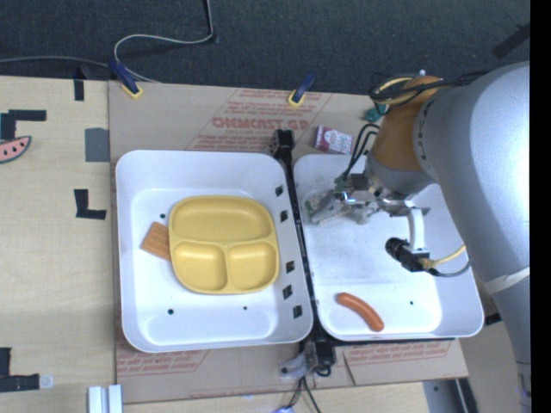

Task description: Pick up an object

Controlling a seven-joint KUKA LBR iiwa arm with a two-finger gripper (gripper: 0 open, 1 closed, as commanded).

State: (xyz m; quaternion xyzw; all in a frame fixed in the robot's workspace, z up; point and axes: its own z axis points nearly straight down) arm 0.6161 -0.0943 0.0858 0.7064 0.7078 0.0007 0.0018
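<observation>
My gripper [325, 206] hangs low over the upper left part of the right bin [370, 269], close to the divider between the two bins. Nothing shows held in it. An orange-red sausage [359, 311] lies on the right bin's floor near its front edge, well below the gripper. In the left bin [207, 321] sits a yellow divided plate [225, 242]. A brown waffle-like piece [156, 241] pokes out from under the plate's left side.
The grey arm with its orange band [405, 136] covers the right bin's back right corner. A small printed packet [331, 138] lies on the cardboard behind the bins. Black clips [291, 231] line the divider. Cables trail over the dark floor at the back.
</observation>
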